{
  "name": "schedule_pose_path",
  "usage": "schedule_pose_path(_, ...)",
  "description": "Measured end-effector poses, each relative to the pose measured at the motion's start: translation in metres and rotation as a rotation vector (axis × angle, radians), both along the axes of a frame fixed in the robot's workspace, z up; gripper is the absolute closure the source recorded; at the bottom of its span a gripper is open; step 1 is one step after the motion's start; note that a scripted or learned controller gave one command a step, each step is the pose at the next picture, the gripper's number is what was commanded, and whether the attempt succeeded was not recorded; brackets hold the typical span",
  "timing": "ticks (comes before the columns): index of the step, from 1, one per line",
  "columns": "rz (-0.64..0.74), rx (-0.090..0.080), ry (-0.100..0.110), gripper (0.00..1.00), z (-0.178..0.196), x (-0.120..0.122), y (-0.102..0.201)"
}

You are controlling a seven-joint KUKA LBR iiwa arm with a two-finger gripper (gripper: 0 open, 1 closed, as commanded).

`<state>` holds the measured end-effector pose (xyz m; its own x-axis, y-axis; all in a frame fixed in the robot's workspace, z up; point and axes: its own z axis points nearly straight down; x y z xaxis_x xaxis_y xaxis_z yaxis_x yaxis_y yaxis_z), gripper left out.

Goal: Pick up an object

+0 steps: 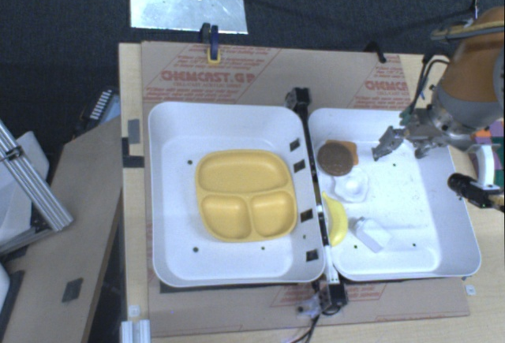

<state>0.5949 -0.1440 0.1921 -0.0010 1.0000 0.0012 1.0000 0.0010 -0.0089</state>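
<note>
The pick looks barely begun: the gripper (404,142) hangs over the right bin (454,251) near its far edge, its two fingers spread apart with nothing between them. The candidates all lie along that bin's left edge, untouched: a brown round object (336,158) toward the far left corner, a small white object (352,187) just beside it, a yellow piece (338,222) against the dividing wall, and a white block (370,236) toward the near edge. Choosing one, descending and closing all remain, while the yellow divided tray (241,195) sits mid-way in the left bin (170,176).
</note>
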Motion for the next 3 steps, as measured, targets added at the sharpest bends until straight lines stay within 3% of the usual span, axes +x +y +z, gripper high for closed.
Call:
schedule_pose_path(1,0.002,-0.002,-0.010,0.00,0.005,0.003,0.000)
schedule_pose_path(3,0.000,0.000,-0.005,0.00,-0.102,0.001,-0.004)
